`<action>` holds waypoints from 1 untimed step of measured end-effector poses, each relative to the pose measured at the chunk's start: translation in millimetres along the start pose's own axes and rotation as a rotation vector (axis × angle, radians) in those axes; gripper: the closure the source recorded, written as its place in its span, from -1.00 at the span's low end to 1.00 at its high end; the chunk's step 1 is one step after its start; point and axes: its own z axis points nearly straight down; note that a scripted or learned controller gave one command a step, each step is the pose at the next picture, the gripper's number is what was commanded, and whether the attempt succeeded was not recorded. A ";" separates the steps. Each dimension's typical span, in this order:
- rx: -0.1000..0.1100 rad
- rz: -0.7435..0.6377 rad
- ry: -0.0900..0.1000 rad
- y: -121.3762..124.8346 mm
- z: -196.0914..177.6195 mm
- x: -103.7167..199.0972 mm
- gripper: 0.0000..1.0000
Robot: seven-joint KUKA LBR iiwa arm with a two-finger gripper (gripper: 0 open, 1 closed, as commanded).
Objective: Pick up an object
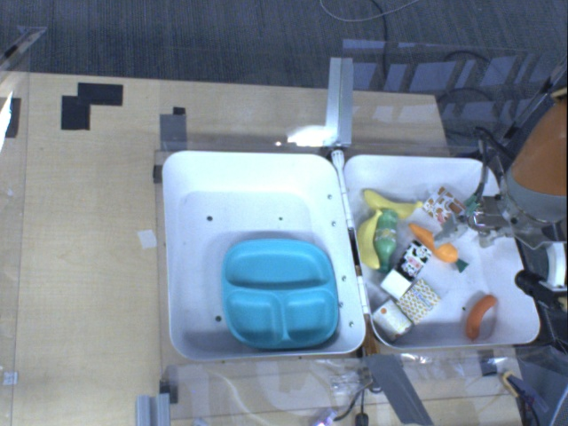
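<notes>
The right bin (519,328) holds several small objects. A yellow banana (388,204) lies at its back left, with a green item (386,242) just in front of it. An orange carrot (435,242) sits mid-bin beside a black-and-white cube (415,257). Nearer the front are a white block (396,284), a patterned block (419,300) and a small cup (390,319). An orange-red sausage (480,315) lies alone at the front right. My gripper (479,219) hangs over the bin's right side, close to a patterned packet (441,208) and right of the carrot. Nothing is seen in its grasp.
The left bin (200,189) holds a blue divided tray (280,291) toward its front. A metal post (341,105) stands behind the seam between the bins. Cables (461,105) run at the back right. The arm's orange band (543,158) overhangs the right bin's edge.
</notes>
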 end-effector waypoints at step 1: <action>-0.009 -0.011 -0.001 -7.3 47.9 -3.1 -1.00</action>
